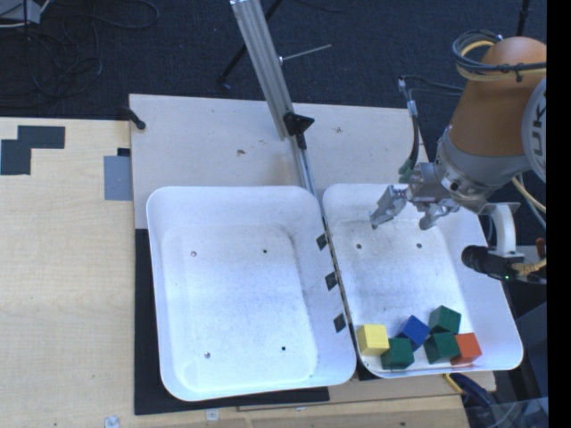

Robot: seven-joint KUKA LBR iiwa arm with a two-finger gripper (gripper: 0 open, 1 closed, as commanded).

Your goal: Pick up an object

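Bin [500, 346] blocks [419, 337] well below gripper [409, 214]

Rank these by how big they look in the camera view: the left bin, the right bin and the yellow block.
1. Left bin, largest.
2. Right bin, somewhat smaller, partly covered by the arm.
3. Yellow block, by far the smallest.

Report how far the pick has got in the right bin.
Done: nothing looks picked yet. All the blocks, including the yellow block and the orange block, sit clustered at the near end of the right bin. In hand: the tool is over the bin's far end with its fingers spread and nothing between them. Left: move to the cluster, descend, grasp one block and lift it.
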